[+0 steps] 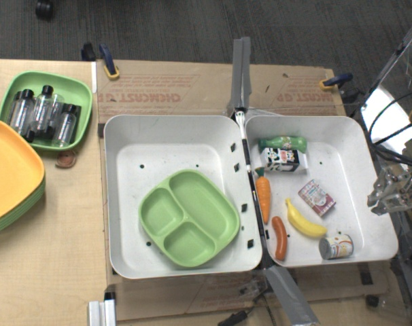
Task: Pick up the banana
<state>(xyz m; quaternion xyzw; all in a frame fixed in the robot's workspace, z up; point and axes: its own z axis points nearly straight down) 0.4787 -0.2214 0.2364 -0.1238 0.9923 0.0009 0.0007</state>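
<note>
A yellow banana (304,221) lies slanted on the floor of the right bin (355,141), toward its front. It rests between a red sausage (279,237) on its left and a tin can (336,246) at its right tip. My gripper (391,190) hangs at the right rim of that bin, well to the right of the banana and apart from it. Nothing shows in its grasp.
The right bin also holds a carrot (263,197), a pink packet (317,197), a small milk carton (282,159) and a green packet (283,142). A green divided plate (187,217) lies in the left bin (124,182). On the bench at left are orange plates (9,178) and a green tray of bottles (46,109).
</note>
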